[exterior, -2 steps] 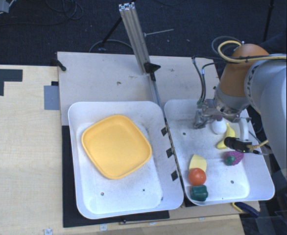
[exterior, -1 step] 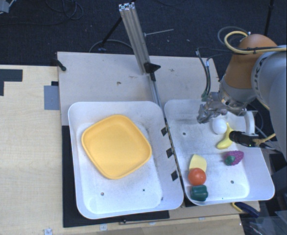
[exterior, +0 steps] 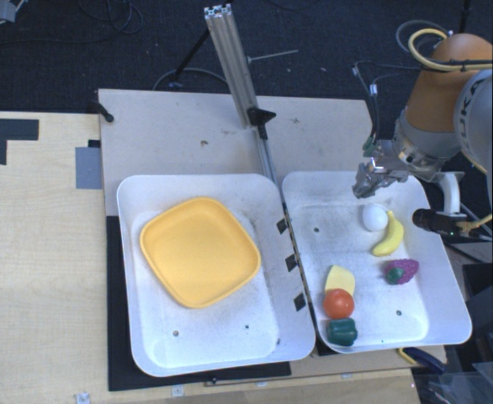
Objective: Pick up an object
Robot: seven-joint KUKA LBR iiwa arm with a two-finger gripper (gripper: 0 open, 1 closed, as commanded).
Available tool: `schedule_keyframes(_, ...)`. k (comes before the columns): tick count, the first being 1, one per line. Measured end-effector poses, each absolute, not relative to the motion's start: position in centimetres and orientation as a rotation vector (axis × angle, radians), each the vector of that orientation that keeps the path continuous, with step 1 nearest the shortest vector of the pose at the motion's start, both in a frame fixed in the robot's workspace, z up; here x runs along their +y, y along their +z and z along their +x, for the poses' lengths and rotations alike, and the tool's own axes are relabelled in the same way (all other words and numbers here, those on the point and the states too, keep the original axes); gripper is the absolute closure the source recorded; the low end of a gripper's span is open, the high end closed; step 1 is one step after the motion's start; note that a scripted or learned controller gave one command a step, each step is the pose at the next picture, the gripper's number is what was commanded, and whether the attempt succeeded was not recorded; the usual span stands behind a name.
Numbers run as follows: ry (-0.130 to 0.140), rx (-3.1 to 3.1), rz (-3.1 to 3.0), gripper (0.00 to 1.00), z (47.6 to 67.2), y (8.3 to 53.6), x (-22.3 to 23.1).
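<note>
While I watch the gripper (exterior: 370,183) hang just above the white egg (exterior: 374,218) in the right bin (exterior: 448,322), I cannot tell how its fingers stand. My worry is the egg rolling away against the banana (exterior: 389,238) beside it, should the descent land off-centre.

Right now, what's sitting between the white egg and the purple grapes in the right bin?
In the camera view, the yellow banana lies between the white egg and the purple grapes, touching the egg's lower right.
</note>
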State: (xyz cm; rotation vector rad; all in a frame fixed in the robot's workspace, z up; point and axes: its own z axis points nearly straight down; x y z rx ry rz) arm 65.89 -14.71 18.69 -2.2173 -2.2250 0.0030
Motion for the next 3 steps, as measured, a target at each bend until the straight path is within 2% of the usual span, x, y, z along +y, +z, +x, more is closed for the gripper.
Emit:
schedule_keyframes(2,0.005,-2.222,-2.217,1.00,66.2,24.7,-14.3)
schedule_keyframes(3,0.006,-2.224,-2.213,1.00,64.0,23.2,-9.9)
